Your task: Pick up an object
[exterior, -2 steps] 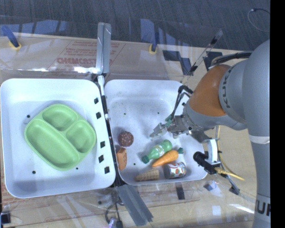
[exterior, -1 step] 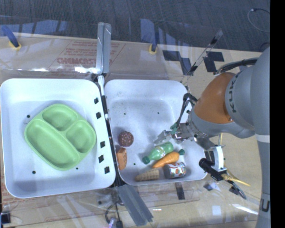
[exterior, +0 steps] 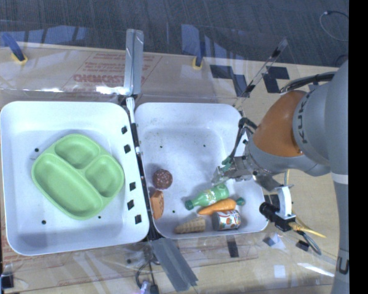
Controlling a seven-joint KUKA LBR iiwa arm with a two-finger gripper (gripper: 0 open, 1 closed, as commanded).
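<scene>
Metal gripper low inside the right shallow white bin, near its right wall. Open or clenched: impossible to tell from this slant, and nothing plainly seen in its grasp.

Just below and left of it, a green plastic bottle lying on its side, cap end toward the gripper; touching or only close, not clear. Right under the bottle, an orange toy carrot, also lying flat. Beneath the carrot, against the bin's near wall, a small tin can with a red label. Left of the can, a tan waffle cone on its side. Farther left, a round dark reddish-brown piece, and below that, by the left wall, a brown bread-like piece.

Behind the gripper, the orange band and the grey arm, reaching in from the right.

In the left white bin, a light green divided plate, well apart from the gripper. Under both bins, a tan worktop.
</scene>
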